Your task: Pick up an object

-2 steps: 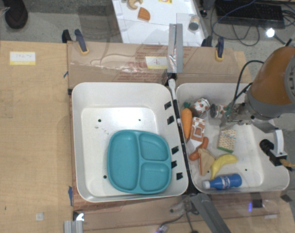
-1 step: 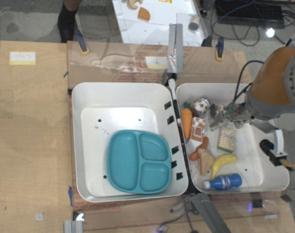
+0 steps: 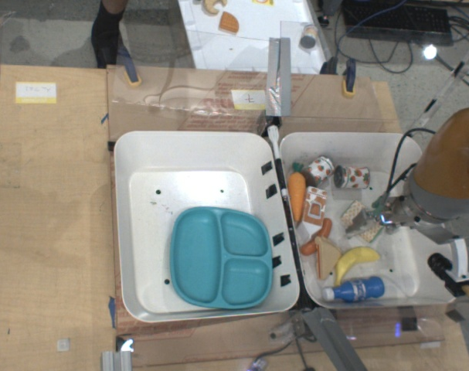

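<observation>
The right bin holds several small objects: an orange carrot, a white and orange box, a yellow banana, a blue bottle, a spotted mushroom, a small can, a sausage and a tan wedge. My gripper reaches in from the right and sits low in the bin, just above the banana and beside a pale cracker-like piece. Its tip looks dark and small from this angle.
The left bin holds a teal divided plate. A metal post stands behind the wall between the bins. Cables run along the right bin's far side by the arm.
</observation>
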`<state>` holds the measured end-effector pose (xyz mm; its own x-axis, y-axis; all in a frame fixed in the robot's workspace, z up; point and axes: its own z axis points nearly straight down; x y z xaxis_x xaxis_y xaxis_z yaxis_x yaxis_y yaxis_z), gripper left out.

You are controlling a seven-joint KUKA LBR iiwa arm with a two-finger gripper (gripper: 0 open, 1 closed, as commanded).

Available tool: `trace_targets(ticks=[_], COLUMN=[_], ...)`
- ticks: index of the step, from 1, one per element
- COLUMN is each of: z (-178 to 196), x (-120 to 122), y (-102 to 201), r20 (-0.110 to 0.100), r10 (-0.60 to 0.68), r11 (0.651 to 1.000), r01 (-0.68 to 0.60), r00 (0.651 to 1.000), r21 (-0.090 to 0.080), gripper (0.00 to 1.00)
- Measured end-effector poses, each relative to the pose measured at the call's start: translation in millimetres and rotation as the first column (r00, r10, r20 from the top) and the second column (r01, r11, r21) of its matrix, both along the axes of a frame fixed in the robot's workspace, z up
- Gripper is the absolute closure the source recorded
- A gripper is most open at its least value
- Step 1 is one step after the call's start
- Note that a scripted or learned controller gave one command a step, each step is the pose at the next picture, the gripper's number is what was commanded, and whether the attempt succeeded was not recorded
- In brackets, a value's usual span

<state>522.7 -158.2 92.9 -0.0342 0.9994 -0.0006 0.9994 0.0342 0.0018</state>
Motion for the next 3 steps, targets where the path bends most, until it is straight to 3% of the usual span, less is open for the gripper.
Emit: trace_targets(ticks=[1,2,3], z=[0,10,120], x=[53,53,35], y=[23,22,75], r20=[0.0,0.001,-0.001], r10=[-0.335,-0.335,-0.328], r11=[0.942,0.942,0.945], r01=[0.335,0.335,0.328], r00=[0.942,0.942,0.945], r21=[0.0,-0.002,0.0], gripper=[0.0,1.0,1.0])
